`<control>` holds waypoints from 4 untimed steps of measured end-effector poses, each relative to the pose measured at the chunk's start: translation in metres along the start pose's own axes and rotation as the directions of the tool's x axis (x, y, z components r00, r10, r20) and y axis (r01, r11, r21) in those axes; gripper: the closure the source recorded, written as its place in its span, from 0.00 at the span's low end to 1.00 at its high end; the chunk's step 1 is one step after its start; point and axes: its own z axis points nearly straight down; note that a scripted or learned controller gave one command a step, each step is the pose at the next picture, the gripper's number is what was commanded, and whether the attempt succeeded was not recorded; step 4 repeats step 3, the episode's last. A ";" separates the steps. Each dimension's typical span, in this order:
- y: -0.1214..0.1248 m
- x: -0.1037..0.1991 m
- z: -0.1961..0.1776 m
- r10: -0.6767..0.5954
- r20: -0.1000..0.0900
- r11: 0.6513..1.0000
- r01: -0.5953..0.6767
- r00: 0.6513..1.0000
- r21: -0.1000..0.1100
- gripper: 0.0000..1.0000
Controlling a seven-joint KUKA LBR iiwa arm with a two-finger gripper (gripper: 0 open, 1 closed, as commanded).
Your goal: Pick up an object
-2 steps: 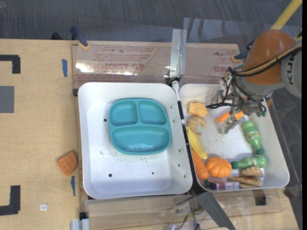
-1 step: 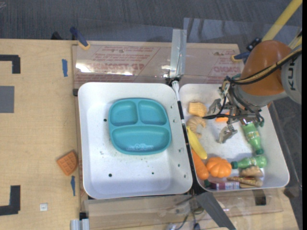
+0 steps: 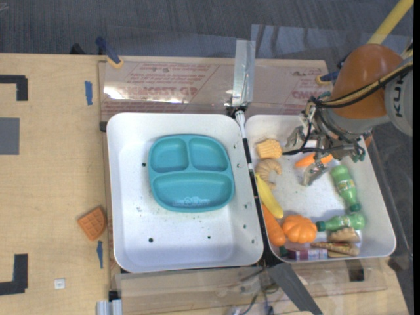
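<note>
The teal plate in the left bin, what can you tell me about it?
The teal plate looks like smooth plastic, roughly square with rounded corners. It is divided into three sections: two small ones at the far side and one wide one nearer the camera. It lies flat near the middle of the left bin, with nothing on it or touching it.

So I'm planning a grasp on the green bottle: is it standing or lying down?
Lying down. The green bottle rests on its side on the right bin's floor, its length showing.
</note>
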 end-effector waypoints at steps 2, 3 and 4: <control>-0.008 0.007 0.000 -0.050 0.000 0.999 0.050 0.999 0.000 0.00; 0.002 0.033 -0.001 0.025 -0.003 1.000 -0.025 1.000 -0.001 0.00; 0.002 0.033 -0.001 0.025 -0.003 1.000 -0.025 1.000 -0.001 0.00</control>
